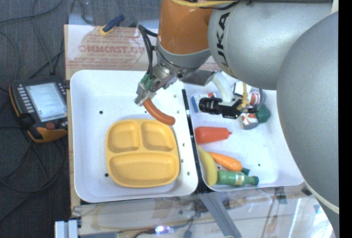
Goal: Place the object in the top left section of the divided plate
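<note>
My gripper [144,97] hangs over the left bin [93,94], just above the far edge of the yellow divided plate [143,176]. A brown-orange sausage [160,114] is pinched by its upper end between the fingers. It slants down to the right, and its free end is over the plate's far right rim. The plate has two small far sections and one wide near section, and nothing lies in any of them. Its top left section [123,138] is below and to the left of the gripper.
The right bin [275,149] holds a red pepper [212,134], a carrot [225,161], a banana [206,165], a green bottle [236,178] and a small red, white and green item [254,113]. A cardboard box [104,53] stands behind the left bin. A pendant [38,105] lies to the left.
</note>
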Robot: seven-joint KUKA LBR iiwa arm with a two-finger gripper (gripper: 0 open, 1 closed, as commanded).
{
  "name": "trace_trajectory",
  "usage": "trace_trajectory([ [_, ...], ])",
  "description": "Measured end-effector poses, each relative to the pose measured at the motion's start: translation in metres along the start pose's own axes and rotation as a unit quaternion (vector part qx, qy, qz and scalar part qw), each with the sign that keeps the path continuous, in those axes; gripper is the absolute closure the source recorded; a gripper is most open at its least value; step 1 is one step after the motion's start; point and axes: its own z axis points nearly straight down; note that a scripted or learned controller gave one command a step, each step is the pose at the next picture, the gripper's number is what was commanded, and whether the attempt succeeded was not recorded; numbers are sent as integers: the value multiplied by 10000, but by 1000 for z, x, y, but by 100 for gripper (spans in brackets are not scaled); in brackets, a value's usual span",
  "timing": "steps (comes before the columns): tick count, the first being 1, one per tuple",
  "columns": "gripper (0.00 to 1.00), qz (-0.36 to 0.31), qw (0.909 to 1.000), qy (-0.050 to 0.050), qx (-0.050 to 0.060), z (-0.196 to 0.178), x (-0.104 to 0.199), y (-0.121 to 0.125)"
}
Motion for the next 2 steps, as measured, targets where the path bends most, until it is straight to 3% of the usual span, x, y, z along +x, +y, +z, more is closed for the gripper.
trace_trajectory([
  [1,100,-1149,9934,-6,-6,-34,66,19],
  [2,100,-1313,9913,3,8,20,50,-51],
])
